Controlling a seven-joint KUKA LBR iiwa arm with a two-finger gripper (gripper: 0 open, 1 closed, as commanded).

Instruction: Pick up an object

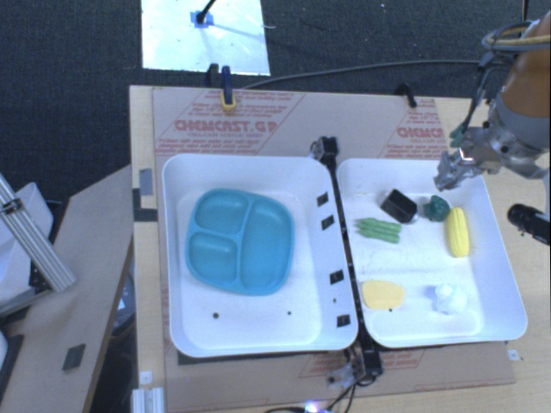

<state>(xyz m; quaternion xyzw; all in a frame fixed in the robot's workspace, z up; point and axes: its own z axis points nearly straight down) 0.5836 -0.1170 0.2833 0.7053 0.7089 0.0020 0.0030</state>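
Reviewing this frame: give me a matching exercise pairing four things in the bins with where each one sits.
Things:
1. blue divided plate
2. yellow corn cob
3. white crumpled object
4. green bean pod

Places:
A. right bin, near corner towards the camera
B. left bin, middle
C. right bin, close to the divider between the bins
D. right bin, along the right side, just below the pincer

Pairs: 1-B, 2-D, 3-A, 4-C
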